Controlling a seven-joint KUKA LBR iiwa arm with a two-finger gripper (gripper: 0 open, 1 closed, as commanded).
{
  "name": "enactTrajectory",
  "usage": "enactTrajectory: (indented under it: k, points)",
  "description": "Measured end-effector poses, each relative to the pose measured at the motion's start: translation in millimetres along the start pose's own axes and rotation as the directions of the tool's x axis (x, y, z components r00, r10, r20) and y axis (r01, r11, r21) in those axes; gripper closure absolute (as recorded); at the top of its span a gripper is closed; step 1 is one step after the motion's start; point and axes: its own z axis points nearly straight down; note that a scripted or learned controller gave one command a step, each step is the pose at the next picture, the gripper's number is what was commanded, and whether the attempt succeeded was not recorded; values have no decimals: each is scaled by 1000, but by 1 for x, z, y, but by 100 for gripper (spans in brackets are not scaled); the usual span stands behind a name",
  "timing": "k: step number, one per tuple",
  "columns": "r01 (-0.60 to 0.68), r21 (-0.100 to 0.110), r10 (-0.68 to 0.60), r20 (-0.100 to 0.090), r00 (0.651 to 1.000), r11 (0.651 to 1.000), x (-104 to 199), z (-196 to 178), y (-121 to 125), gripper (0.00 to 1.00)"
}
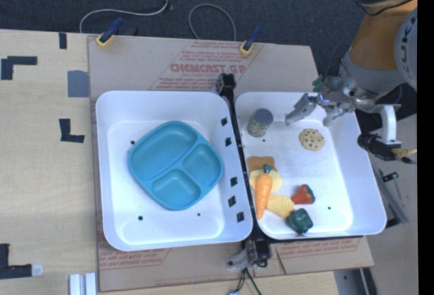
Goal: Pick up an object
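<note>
The gripper hangs over the far part of the right bin, its two fingers spread apart with nothing between them, one reaching toward the small can and the other above the cookie. The cookie serves as the landmark: it lies flat on the bin floor just below the gripper, and the can stands upright to the cookie's left, close to the divider between the bins. Nearer the camera than the cookie sits a cluster: a carrot lying over a yellow piece and a brown slice, with a red pepper and a dark green item beside them. Well left of the cookie, in the left bin, a blue divided plate rests alone. Any object counts, so the cookie or the can looks like the likeliest target. To do this well, I would judge the can the easier pick: it has height to close on, while the flat cookie gives the fingers little to catch. The gripper should centre over one item before descending, keep the fingers clear of the bin wall and the neighbouring thing, go low enough to straddle it, and close fully before lifting straight up.
</note>
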Motion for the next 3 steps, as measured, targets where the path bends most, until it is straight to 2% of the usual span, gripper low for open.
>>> enactTrajectory:
  k: [1,2,3]
  points:
    - [6,4,-6,-2,1000,1000,67,44,24,0]
    - [-1,4,1,2,1000,1000,41,105,46,0]
    - [3,2,-3,7,1000,1000,41,139,71,0]
